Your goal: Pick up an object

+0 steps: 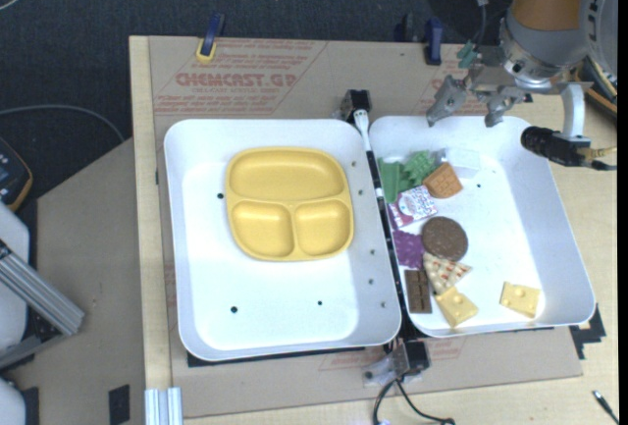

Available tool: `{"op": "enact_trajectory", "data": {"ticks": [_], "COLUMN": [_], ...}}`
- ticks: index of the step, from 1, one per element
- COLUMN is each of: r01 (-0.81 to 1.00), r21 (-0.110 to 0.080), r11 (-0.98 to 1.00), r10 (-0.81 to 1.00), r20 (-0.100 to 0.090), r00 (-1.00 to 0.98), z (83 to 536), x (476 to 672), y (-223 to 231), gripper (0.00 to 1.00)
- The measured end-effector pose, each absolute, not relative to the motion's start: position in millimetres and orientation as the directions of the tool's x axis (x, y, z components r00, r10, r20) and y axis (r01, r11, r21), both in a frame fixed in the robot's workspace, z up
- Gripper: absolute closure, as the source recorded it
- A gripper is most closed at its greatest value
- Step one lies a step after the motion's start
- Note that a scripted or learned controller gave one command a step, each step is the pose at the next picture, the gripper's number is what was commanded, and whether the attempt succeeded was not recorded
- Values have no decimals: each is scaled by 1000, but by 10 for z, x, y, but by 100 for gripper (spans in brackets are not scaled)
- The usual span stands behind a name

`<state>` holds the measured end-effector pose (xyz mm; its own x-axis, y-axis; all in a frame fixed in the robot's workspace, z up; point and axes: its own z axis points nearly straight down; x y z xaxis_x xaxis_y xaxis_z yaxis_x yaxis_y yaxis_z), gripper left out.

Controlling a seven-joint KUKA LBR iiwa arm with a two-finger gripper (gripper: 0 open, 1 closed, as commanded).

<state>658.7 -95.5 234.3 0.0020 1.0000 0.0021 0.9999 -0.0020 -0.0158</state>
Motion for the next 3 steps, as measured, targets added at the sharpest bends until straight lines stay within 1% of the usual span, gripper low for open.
{"op": "enact_trajectory", "data": {"ticks": [1, 2, 3], "r01": [1000, 1000, 1000], "r21": [-1, -8, -6], "r11": [0, -1, -1], "r10": [1000, 1000, 1000], "r20": [1, 1, 1], "r00": [0, 1, 1], "z": [2432, 1798, 1359], "x": [6612, 6584, 6596], "y": [-953, -977, -1010], "gripper": [0, 0, 0]}}
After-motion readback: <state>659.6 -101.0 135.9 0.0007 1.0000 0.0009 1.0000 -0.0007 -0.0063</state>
